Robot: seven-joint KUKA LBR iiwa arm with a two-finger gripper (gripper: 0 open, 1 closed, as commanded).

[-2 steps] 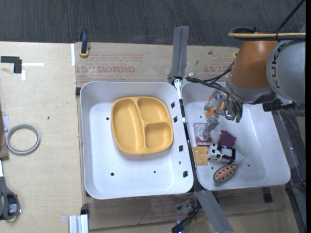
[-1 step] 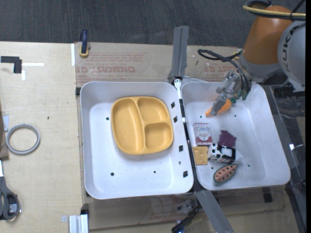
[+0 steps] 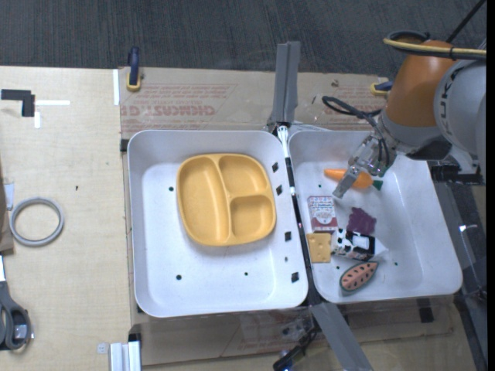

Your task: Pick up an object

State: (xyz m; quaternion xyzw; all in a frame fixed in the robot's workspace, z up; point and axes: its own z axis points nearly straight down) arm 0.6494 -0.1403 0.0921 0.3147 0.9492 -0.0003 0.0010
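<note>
From the camera above, you have two bins; the left bin (image 3: 147, 284) holds a yellow divided plate (image 3: 227, 198); the right bin (image 3: 421, 269) holds a carrot (image 3: 337, 174), a red packet (image 3: 322, 212), a purple scrap (image 3: 361, 222), a cheese square (image 3: 319, 246), a cow toy (image 3: 352, 243) and a shoe-shaped piece (image 3: 358, 276). The gripper (image 3: 359, 178) sits just at the carrot's right end (whether it grips, you cannot tell); the arm (image 3: 433, 91) slants down from the right.

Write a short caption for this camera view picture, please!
Robot gripper reaches down at an orange carrot toy in the right bin; a yellow divided plate sits left.
</note>
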